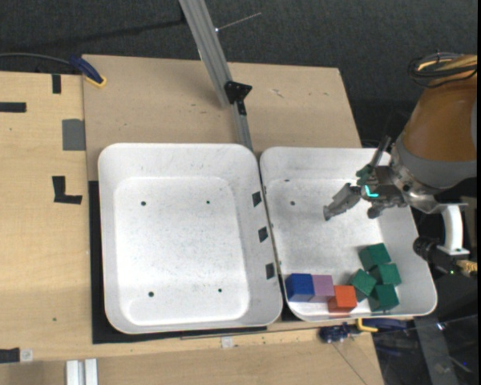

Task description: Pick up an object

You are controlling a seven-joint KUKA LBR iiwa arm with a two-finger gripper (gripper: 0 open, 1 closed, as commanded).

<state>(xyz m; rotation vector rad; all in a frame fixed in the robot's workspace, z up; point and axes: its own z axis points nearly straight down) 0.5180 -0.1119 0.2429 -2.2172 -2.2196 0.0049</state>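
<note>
Blocks: blue (300, 285), purple (323, 285), orange (344, 297), green cluster (377, 275), at right bin's (305, 175) near edge. Gripper (354, 199) above them, toward the bin's middle, seemingly spread, pinching nothing.

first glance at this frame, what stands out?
The cluster of coloured blocks packed into the near corner of the right bin: a blue block, a purple block, an orange block and several green blocks. Above them the gripper hangs over the bin's bare middle, with the orange-banded arm at right.
</note>
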